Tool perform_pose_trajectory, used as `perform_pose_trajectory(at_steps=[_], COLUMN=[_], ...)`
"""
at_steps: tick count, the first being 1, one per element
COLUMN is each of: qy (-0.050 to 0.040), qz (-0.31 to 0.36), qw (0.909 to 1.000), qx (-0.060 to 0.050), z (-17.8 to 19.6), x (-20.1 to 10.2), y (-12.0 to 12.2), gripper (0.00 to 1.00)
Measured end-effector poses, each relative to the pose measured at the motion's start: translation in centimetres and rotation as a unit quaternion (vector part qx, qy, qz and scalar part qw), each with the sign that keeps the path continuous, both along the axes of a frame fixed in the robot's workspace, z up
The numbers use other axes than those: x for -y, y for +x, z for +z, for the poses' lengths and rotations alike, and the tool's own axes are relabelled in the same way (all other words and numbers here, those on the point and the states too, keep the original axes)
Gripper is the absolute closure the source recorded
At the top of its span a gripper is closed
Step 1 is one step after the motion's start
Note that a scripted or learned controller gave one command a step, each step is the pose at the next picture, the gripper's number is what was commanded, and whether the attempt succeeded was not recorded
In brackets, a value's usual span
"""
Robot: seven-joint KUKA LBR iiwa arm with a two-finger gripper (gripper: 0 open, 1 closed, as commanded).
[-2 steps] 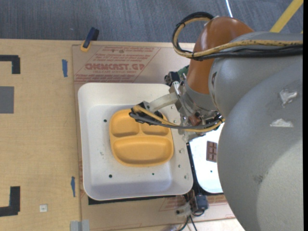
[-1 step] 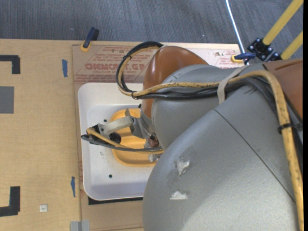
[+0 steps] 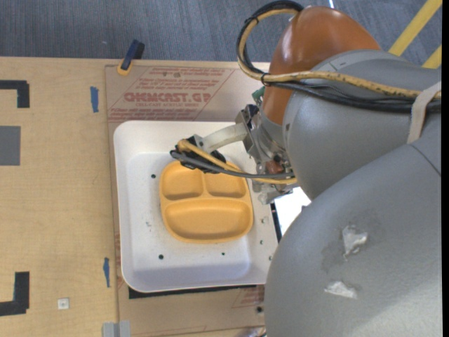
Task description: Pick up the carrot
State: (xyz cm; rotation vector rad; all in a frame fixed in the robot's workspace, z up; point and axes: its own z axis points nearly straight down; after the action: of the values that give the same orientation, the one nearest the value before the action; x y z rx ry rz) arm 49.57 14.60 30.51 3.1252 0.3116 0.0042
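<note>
My arm [image 3: 351, 153] reaches in from the right and hangs over the white bin [image 3: 133, 209], with the wrist above the far right corner of the yellow divided plate [image 3: 205, 206] that lies in the bin. I cannot tell whether my jaws are released or clenched, because my own wrist hides them. I cannot tell where the carrot is either. My arm covers the right side of the bin, so it may be lying under there.

The main risk, as I judge it, is going down blind. The plate is close to carrot colour, and a grasp aimed by colour could land on its raised rim or on a divider. My jaws would then clamp the plate, tip it or drag it against the bin wall. If the carrot sits beside the plate, a nudged plate could push it into a corner where I cannot get either side of it. A hard descent could also shift the bin on the counter [image 3: 56, 188].
</note>
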Motion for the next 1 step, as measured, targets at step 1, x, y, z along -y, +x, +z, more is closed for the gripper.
perform_pose_trajectory(at_steps=[1], qy=[0.0002], qz=[0.001], qw=[1.0000], qx=[-0.002], z=[-6.68], x=[-4.78], y=[-1.65], gripper=[1.00])
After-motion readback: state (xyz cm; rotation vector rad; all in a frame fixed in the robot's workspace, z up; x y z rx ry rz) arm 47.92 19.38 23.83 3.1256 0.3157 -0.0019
